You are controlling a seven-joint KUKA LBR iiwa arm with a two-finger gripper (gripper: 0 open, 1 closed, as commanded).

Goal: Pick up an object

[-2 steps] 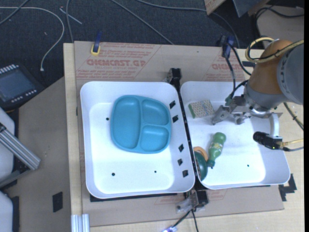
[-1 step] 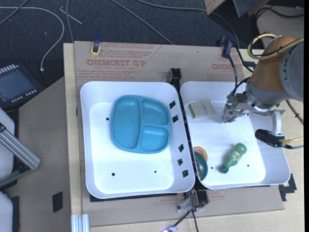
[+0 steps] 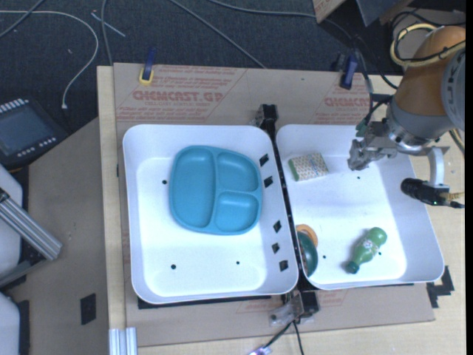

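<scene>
Camera view: "CHEMCAST" on board (image 3: 177,95).

Brown cardboard-topped bench (image 3: 222,87) with red printed lettering, two blue clamps (image 3: 148,66) on its far edge. Two shallow white plastic bins (image 3: 148,257) sit side by side, black clips (image 3: 277,246) along the seam between them. White cables (image 3: 89,21) on dark carpet far left. Small dark screen device (image 3: 22,128) at left.
</scene>
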